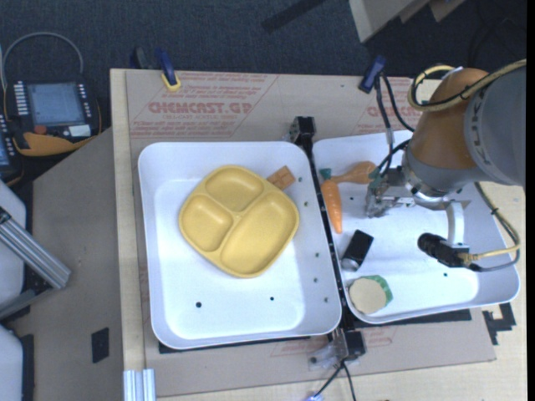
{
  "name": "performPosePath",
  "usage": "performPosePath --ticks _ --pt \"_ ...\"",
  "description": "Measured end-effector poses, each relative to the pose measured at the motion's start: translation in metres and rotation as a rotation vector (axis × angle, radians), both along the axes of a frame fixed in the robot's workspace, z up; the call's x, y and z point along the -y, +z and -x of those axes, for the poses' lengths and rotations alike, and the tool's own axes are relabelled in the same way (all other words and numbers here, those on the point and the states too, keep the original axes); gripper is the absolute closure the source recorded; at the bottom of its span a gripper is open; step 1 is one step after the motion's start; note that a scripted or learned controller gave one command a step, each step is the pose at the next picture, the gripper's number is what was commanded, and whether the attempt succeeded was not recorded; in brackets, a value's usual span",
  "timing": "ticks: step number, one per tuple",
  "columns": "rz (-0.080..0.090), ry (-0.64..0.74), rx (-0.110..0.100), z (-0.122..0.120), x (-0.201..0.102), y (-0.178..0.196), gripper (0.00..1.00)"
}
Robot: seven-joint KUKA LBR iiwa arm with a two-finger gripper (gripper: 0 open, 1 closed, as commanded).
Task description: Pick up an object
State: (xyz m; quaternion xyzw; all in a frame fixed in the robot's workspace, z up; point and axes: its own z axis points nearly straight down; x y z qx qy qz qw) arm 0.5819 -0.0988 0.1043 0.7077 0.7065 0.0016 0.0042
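gripper (378, 200) hovering in right bin (493, 286) | finger state: cannot tell | orange tapered carrot (333, 205) lying left, beside black block (357, 249)

Your arm (493, 124) comes in from the right side of the view, its thick grey body filling the upper right corner and slanting down toward the middle. You can see the orange band (443, 128) just above the wrist, broad and rounded, facing left. Below it the grey wrist (430, 178) narrows and points down and to the left. Your gripper (380, 200) sits at the end of it, low and small in the picture, tilted leftward. A yellow cable (430, 80) loops over the top of the orange band, and a darker cable (386, 119) runs down beside the wrist.
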Motion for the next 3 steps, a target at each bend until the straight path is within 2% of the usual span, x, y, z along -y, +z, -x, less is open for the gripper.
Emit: performPosePath --ticks 1,2,3 --pt "-0.002 0.002 -0.002 -0.006 0.002 0.044 1.00" --pt "-0.002 0.004 0.000 -0.006 -0.007 0.104 1.00" --pt "-0.001 0.002 0.000 -0.006 0.003 0.154 1.00"
